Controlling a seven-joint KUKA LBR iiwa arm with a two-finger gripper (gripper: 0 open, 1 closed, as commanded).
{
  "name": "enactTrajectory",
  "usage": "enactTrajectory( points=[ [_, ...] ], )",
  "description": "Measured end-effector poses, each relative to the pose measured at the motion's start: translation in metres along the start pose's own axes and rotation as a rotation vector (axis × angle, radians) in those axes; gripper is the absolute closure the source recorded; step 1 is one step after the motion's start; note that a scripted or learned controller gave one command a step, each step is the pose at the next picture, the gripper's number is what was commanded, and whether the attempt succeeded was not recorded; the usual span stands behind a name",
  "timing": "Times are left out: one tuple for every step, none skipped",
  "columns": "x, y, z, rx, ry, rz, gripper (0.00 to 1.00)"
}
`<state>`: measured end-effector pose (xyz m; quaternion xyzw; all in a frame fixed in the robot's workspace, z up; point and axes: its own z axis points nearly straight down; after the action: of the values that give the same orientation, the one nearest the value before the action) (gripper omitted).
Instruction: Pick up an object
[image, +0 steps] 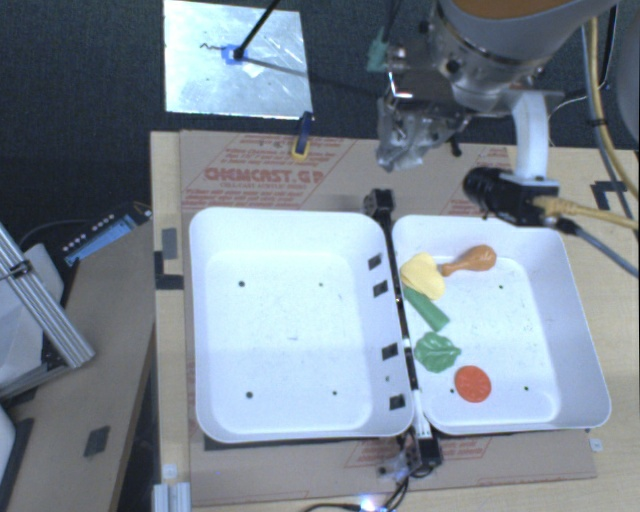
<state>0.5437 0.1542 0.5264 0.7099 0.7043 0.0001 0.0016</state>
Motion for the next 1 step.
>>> enactTrajectory(
  points=[
    [0.0365, -0.0494, -0.0097, 0.001, 0.005, -0.017, 1.00]
  ],
)
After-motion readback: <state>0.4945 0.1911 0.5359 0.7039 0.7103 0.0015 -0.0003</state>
